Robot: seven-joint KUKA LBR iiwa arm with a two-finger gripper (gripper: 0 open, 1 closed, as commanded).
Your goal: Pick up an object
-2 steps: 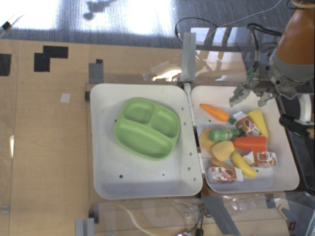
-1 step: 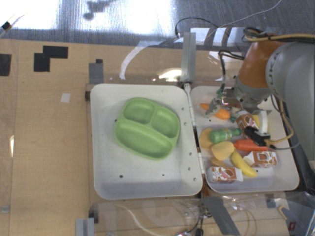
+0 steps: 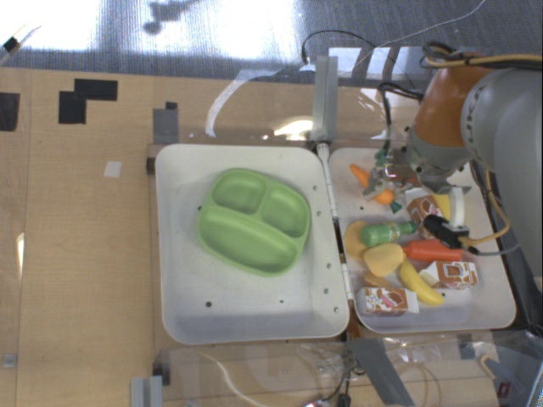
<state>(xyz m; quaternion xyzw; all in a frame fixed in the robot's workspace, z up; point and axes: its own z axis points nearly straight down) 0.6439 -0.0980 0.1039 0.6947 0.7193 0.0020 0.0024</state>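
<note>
The right bin [image 3: 501,312] holds several toy foods. Among them are a green bottle [image 3: 386,231], a yellow fruit [image 3: 383,259], a banana [image 3: 420,284] and a long orange-red carrot [image 3: 433,250]. Two small cartons [image 3: 386,300] [image 3: 454,272] lie there too. My gripper [image 3: 386,178] hangs low over the far left part of this bin. It sits between a small orange piece [image 3: 360,175] and a second orange piece [image 3: 387,197] just below it. The wrist hides what is right under the gripper.
The left bin [image 3: 195,312] holds a green divided plate [image 3: 254,219]. A metal post [image 3: 325,100] stands at the far end of the wall between the bins. The grey arm [image 3: 501,134] and its cables cover the right bin's far right corner.
</note>
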